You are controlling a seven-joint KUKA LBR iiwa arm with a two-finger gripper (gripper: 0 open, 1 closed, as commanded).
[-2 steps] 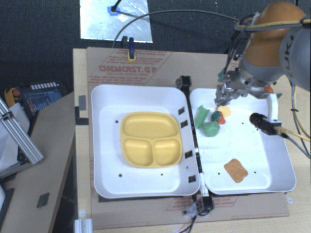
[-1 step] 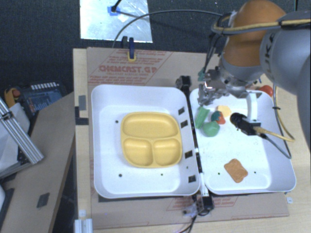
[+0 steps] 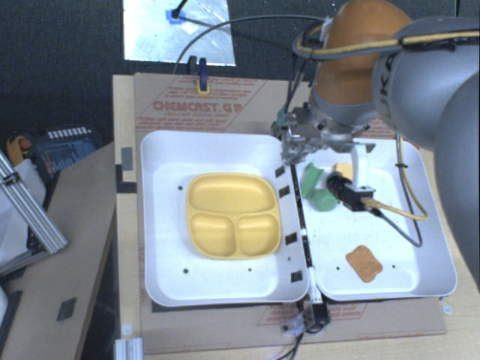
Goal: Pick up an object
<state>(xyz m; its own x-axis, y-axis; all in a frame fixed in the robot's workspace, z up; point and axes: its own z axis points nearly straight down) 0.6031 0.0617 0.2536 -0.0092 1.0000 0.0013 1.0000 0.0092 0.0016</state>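
Two white bins are being shown: the left bin point(image 3: 161, 201) is carrying one yellow tray point(image 3: 232, 214); the right bin point(image 3: 420, 265) is carrying one green object point(image 3: 319, 190) and one brown piece point(image 3: 364, 263). The end effector point(image 3: 294, 147) is being held at the bins' divider, just upper left of the green object; its state cannot be told.

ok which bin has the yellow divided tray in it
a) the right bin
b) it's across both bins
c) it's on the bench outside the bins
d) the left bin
d: the yellow divided tray lies flat wholly inside the left bin, clear of the divider between the bins, while the right bin holds a green object and a brown piece.
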